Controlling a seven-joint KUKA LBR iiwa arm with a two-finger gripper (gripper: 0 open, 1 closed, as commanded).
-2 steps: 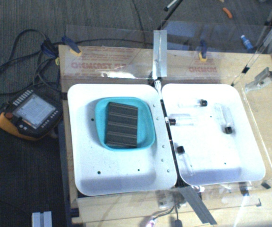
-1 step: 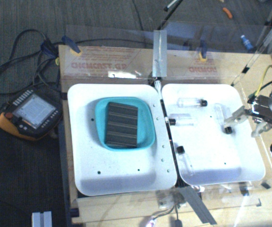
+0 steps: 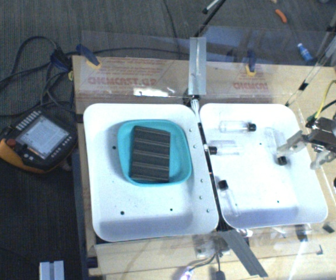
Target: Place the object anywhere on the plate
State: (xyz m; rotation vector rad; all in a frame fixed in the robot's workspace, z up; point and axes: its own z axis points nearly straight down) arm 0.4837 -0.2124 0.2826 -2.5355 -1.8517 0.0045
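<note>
A teal square plate (image 3: 181, 146) lies in the left white bin (image 3: 104, 203). On it rests a dark grey ribbed block (image 3: 150, 154), lying flat and covering most of the plate's middle. My gripper (image 3: 299, 158) hangs at the right edge of the right bin (image 3: 273, 206), far from the plate. It is open, with nothing between its fingers. One finger (image 3: 284, 154) reaches down-left over the bin floor; the other sits near the bin's right rim.
Several clear tubes with black caps lie in the right bin: one near the back (image 3: 236, 126), one by the divider (image 3: 221, 150), one lower down (image 3: 226, 194). A teach pendant (image 3: 37, 142) sits left of the bench.
</note>
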